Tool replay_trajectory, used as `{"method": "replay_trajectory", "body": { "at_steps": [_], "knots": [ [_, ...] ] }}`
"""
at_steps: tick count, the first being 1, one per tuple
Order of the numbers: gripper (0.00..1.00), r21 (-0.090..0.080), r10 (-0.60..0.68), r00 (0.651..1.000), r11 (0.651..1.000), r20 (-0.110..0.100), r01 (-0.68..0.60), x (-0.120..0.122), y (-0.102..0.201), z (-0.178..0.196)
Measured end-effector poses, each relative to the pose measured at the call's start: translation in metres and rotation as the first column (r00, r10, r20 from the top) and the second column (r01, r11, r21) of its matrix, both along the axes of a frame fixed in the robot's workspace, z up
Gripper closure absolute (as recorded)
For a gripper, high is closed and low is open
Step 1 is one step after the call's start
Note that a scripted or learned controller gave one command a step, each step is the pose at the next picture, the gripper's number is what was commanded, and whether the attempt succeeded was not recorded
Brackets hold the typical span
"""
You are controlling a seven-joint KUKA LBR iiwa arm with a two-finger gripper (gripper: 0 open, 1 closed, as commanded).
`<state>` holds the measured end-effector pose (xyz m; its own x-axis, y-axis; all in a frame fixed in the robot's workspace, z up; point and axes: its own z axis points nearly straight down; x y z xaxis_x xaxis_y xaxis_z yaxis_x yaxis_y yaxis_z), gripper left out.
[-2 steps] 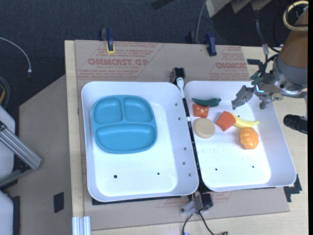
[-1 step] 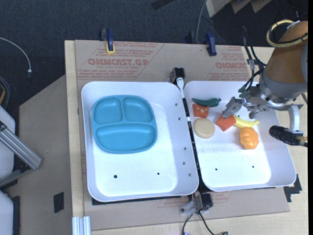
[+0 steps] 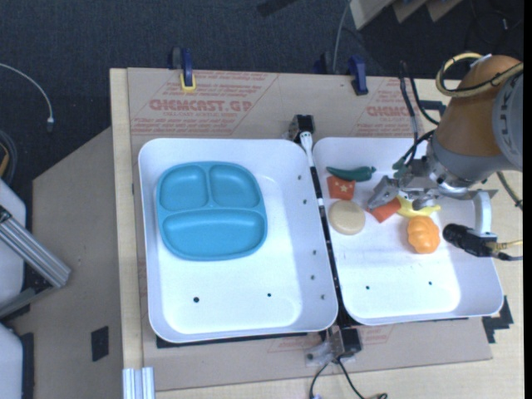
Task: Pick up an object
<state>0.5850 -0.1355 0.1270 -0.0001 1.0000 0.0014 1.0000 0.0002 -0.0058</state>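
Observation:
My gripper [image 3: 401, 194] hangs low over the middle of the right bin [image 3: 416, 302], reaching in from the right. Right under it lie a small red-orange piece [image 3: 384, 213] and a yellow piece [image 3: 412, 208], which the gripper partly covers. An orange fruit-like object [image 3: 423, 234] sits just to the front right of them. To the left are a cream round object [image 3: 347, 218], a red object [image 3: 341, 188] and a dark green pepper [image 3: 352, 172]. Nothing is visibly lifted off the bin floor.
A blue divided plate [image 3: 212, 210] lies in the left bin [image 3: 241, 306]. A black cable piece [image 3: 470, 240] hangs beside the wrist at the right bin's right side. Blue clamps [image 3: 187, 69] hold the cardboard at the back.

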Motion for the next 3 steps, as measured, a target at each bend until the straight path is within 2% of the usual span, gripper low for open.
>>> {"method": "replay_trajectory", "body": {
  "at_steps": [1, 3],
  "knots": [
    [1.0, -0.002, 0.0, 1.0, 1.0, 0.007, 0.0, 0.002, -0.001, 0.014],
    [1.0, -0.003, 0.001, 1.0, 1.0, 0.013, -0.001, -0.007, 0.002, 0.108]
  ]
}}
